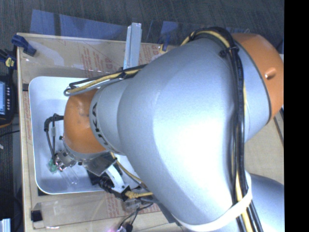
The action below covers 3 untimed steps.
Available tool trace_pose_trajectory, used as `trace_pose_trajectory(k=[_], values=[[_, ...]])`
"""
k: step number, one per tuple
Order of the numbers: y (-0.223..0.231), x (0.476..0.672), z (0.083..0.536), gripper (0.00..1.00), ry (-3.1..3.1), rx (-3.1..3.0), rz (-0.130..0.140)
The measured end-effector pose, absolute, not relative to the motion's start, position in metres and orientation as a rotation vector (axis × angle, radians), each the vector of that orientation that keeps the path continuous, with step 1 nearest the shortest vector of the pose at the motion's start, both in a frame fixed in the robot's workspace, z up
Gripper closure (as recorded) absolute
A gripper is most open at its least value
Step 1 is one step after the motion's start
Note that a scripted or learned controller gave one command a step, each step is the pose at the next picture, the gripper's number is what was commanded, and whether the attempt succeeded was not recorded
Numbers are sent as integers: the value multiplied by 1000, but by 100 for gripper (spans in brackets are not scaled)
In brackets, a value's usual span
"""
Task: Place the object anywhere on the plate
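Overhead slanted view of the counter point(87, 52). The grey arm point(193, 129), reaching in from the right, covers most of the scene; black and yellow cables point(236, 105) run along its casing, and its orange band point(79, 124) sits above the left white bin point(41, 105). The hand point(60, 163) is low inside this bin near the front wall; whether it is released, clenched or grasping anything cannot be told. The object and plate cannot be made out.
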State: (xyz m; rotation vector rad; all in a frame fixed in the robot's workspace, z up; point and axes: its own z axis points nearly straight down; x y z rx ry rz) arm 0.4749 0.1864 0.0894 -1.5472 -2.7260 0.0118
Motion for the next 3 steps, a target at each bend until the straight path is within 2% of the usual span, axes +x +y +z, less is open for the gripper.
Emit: trace_pose_trajectory(k=[1, 2, 3], values=[[163, 477, 161, 100, -2502, -1896, 9], [107, 484, 218, 100, -2444, -1968, 6], [182, 474, 127, 100, -2282, -2150, 16]])
